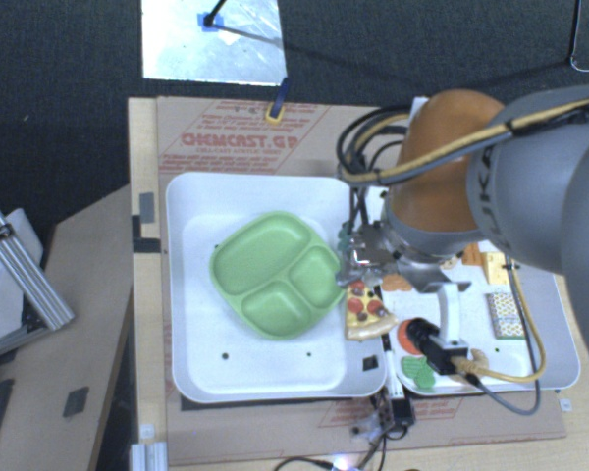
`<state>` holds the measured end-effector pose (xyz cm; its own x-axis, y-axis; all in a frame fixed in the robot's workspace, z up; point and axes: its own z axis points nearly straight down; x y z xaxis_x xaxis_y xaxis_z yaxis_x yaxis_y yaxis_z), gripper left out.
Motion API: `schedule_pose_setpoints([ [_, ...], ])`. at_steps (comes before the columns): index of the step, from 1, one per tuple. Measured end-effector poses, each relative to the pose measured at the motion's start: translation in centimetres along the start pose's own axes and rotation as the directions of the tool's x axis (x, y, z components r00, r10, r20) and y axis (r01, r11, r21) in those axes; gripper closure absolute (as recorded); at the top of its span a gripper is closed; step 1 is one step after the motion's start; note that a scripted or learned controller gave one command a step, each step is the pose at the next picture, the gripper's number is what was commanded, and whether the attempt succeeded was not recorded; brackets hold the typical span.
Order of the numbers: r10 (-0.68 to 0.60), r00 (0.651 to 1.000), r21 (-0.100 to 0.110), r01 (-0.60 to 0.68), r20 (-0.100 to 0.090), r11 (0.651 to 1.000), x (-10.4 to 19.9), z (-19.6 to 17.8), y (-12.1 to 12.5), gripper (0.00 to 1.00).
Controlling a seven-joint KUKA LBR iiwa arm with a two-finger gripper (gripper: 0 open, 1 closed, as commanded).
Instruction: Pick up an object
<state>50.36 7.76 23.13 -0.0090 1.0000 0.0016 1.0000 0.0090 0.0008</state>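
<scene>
A light green divided plate lies in the left white bin. My gripper hangs low over the wall between the two bins, just past the plate's right rim. Directly below it in the view, a toy pizza slice lies at the left edge of the right bin. A red round piece and a green piece lie near the right bin's front, partly hidden by the robot's wrist parts. The arm covers much of the right bin.
A small patterned card and an orange-yellow piece lie further right in the right bin. A small orange piece shows under the wrist. Both bins rest on a cardboard sheet. A shiny plate lies behind.
</scene>
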Motion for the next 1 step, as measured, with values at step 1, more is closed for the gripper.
schedule_pose_setpoints([
  [1, 0.003, 1.000, 0.000, -0.003, 0.001, 1.000, 0.25, 0.68, -0.40, 1.00],
])
